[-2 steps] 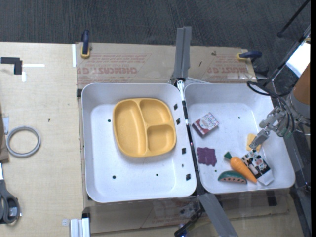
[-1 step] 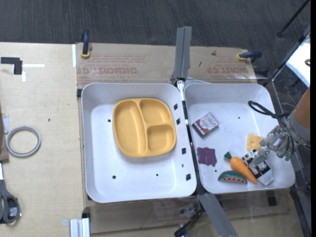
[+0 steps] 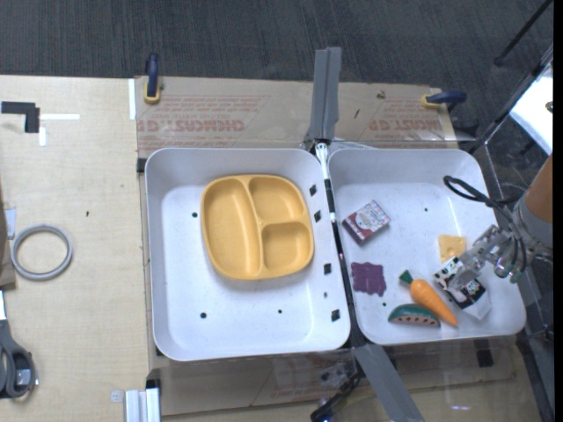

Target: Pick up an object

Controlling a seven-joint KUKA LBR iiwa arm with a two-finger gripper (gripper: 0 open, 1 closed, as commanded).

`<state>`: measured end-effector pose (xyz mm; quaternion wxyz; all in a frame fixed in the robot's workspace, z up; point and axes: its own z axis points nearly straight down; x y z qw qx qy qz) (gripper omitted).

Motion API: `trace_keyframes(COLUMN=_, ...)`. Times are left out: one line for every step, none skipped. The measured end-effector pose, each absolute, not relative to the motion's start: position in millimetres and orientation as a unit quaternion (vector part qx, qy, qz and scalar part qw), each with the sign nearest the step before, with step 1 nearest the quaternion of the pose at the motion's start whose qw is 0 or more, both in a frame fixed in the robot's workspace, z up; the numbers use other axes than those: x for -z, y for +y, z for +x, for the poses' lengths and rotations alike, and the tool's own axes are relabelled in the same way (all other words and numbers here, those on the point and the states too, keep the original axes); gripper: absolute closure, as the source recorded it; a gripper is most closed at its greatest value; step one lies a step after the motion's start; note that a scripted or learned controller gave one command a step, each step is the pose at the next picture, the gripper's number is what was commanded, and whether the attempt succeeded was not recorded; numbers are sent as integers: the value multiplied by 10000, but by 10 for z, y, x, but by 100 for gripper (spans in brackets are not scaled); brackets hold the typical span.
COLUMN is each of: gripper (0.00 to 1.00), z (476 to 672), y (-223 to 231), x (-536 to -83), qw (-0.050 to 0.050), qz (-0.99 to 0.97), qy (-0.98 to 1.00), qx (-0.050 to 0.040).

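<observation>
A toy orange carrot with a green top [image 3: 430, 299] lies in the right-hand shallow white bin [image 3: 413, 170], near its front edge, touching a watermelon-slice toy [image 3: 414, 316] just in front of it. Immediately to the carrot's right, the arm's tool [image 3: 464, 275] is lowered into the bin over a small black-and-white object [image 3: 464, 290]; whether it is released or clenched cannot be told from here. A pale yellow cheese-like wedge [image 3: 452, 246] sits just behind the tool, a flat purple piece [image 3: 369, 278] to the carrot's left, and a small red-and-white packet [image 3: 366, 221] farther back. The left white bin [image 3: 176, 323] holds a yellow three-compartment plate [image 3: 257, 226]. A grey ring [image 3: 39, 251] rests on the bench [image 3: 79, 341].
</observation>
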<state>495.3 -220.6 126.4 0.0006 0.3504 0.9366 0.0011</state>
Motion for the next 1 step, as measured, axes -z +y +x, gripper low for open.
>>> trace_keyframes(gripper=100, z=5279, y=-1917, x=-973, qw=66, qz=5136, qy=8580, qx=-8)
